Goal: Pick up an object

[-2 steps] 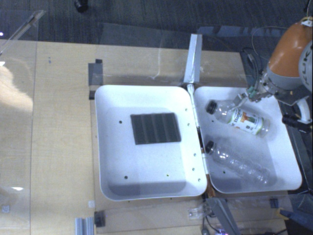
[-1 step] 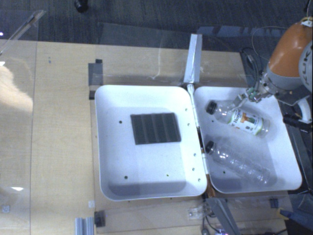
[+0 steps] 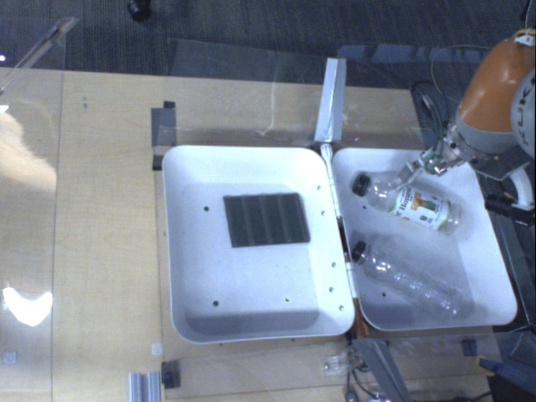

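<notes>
A clear plastic bottle with a white and green label [image 3: 414, 206] lies on its side in the right bin [image 3: 494, 304], its black cap pointing left. A second clear bottle without a label [image 3: 408, 279] lies below it, also capped in black. A dark grey ribbed rectangular pad [image 3: 266, 219] lies flat in the left bin [image 3: 193, 308]. My gripper [image 3: 427, 165] hangs over the back of the right bin, just above the labelled bottle's upper side and very close to it. Whether it touches the bottle I cannot tell.
The two bins meet at a raised rim [image 3: 342, 241] down the middle. A metal post [image 3: 330, 99] stands behind that seam. The arm's orange band [image 3: 494, 90] fills the upper right. Cables lie past the right bin's right edge.
</notes>
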### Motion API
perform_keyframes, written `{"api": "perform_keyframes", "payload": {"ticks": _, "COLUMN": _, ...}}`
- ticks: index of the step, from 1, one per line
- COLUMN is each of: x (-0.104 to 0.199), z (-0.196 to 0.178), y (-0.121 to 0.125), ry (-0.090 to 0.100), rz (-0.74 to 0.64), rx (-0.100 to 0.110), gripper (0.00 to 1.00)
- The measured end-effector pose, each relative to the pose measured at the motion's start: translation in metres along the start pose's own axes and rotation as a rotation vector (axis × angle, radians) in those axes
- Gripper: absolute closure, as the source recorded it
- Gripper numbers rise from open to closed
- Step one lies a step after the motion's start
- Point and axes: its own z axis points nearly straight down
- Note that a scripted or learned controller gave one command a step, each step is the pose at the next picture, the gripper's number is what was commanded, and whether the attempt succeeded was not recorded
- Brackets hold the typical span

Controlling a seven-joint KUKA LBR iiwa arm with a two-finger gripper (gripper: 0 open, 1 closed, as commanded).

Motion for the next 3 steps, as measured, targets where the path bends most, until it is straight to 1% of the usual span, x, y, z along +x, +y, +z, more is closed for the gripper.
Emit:
{"api": "perform_keyframes", "payload": {"ticks": 1, "x": 0.012, "z": -0.056, "y": 0.032, "ry": 0.022, "rz": -0.030, "rx": 0.024, "gripper": 0.00}}
{"api": "perform_keyframes", "payload": {"ticks": 2, "x": 0.005, "z": 0.049, "y": -0.006, "ry": 0.024, "rz": -0.159, "rx": 0.024, "gripper": 0.00}}
{"api": "perform_keyframes", "payload": {"ticks": 3, "x": 0.004, "z": 0.036, "y": -0.002, "ry": 0.019, "rz": -0.159, "rx": 0.016, "gripper": 1.00}}
